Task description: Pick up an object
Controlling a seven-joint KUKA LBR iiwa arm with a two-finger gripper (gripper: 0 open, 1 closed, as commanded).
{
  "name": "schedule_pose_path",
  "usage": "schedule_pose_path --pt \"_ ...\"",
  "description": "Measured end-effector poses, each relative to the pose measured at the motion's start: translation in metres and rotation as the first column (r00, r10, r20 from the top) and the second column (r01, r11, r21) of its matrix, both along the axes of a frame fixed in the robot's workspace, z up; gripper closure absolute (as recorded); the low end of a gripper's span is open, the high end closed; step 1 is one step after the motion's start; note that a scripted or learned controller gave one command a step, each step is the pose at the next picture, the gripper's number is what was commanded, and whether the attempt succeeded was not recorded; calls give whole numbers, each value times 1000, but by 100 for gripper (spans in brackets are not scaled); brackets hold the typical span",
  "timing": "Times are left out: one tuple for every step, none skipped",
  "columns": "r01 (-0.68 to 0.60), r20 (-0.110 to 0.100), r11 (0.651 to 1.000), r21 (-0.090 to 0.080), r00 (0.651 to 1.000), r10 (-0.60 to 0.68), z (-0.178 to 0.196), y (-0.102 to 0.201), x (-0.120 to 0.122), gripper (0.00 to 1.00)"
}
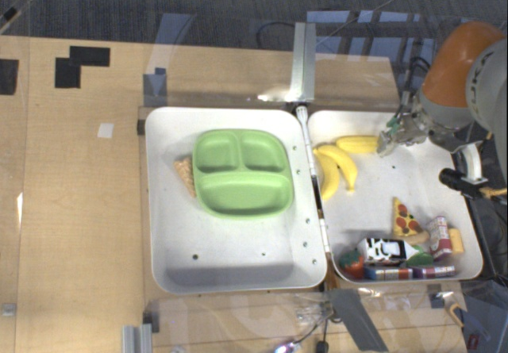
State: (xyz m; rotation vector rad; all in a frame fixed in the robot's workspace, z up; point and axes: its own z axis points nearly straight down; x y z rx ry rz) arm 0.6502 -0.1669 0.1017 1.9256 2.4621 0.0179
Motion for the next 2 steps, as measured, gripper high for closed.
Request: schedule_pose_path --pt "-1 0 1000 0 1000 1 0 0 0 0" --pt "-17 -32 1000 -2 999 17 -14 62 17 0"
